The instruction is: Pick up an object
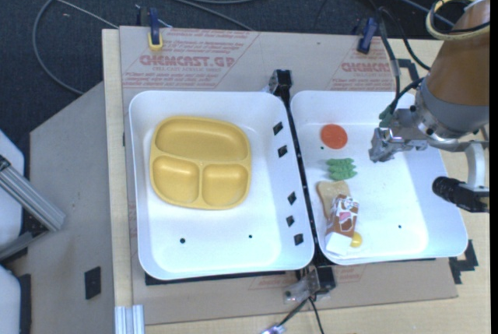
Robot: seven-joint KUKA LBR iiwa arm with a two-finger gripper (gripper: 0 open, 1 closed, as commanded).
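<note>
the arm reaches in from the right, its orange band above a grey wrist. the gripper points down and left at the arm's left end, nothing seen between its fingers.

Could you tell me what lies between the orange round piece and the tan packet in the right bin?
In the camera view, a small green leafy piece lies between the orange round piece and the tan packet, near the right bin's left wall.

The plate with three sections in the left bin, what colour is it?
Yellow. The divided plate shows best in the camera view.
</note>
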